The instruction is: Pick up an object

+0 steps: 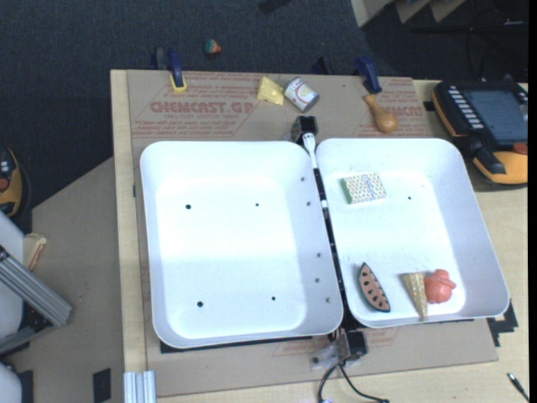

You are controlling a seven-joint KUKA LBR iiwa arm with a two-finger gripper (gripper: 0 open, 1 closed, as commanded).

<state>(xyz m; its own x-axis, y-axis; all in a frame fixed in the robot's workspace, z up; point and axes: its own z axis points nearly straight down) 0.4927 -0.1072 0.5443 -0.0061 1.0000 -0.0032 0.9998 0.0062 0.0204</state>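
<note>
Camera view: toys by the wall may be missed

Three toys are being kept in the right bin (480,225): a speckled block (364,188), a melon slice (373,287) and an ice-cream cone (428,289). Whether the claw is open or closed cannot be told. The slice and cone are lying near the front wall, so a grab could be blocked there.

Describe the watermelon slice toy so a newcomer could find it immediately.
Start at the right bin, then go to its near edge. The watermelon slice lies leftmost there, a dark-rinded red wedge with seeds, apart from the ice cream cone to its right.
</note>
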